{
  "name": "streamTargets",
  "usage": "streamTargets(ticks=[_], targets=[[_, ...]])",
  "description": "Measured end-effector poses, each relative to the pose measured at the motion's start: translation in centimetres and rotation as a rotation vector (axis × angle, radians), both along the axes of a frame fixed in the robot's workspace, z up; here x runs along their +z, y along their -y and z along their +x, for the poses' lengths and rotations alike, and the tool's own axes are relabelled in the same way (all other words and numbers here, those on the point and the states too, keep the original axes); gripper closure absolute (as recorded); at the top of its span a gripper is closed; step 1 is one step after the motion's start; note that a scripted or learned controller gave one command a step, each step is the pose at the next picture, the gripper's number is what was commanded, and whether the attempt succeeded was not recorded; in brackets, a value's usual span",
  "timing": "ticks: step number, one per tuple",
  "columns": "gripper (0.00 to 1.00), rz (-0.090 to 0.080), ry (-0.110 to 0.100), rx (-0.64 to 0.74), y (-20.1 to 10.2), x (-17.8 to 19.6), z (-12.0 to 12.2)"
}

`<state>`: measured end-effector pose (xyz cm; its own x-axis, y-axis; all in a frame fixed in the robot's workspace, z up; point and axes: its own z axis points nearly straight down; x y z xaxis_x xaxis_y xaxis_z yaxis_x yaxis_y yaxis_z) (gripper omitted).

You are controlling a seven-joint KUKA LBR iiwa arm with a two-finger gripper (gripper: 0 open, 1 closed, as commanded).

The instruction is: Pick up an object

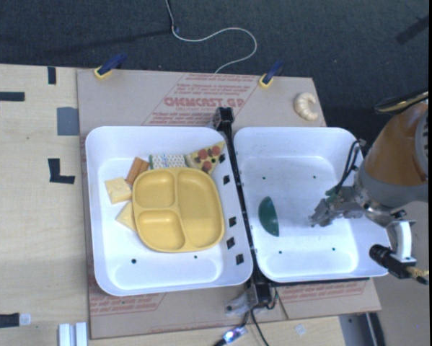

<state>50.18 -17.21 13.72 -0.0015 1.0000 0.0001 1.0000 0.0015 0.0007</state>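
Lying left of fingers (322, 217): green object (268, 216)

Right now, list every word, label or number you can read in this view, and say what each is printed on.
"CHEMCAST GP": red print on the brown cardboard sheet under the two bins, near its far edge.
Smaller red lines above and below that: too blurred to read.
Faint red print on the cardboard's near edge: unreadable.
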Motion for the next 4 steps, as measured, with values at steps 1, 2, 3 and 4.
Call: streamTargets(ticks=[1,2,3,4], targets=[[1.0,-0.001,0.002,0.0,0.2,4.8,1.0],[1.0,-0.001,0.002,0.0,0.1,9.0,1.1],[1.0,0.001,-0.003,0.005,-5.9,8.4,0.8],[1.0,0.002,-0.003,0.006,-12.0,7.7,1.3]])
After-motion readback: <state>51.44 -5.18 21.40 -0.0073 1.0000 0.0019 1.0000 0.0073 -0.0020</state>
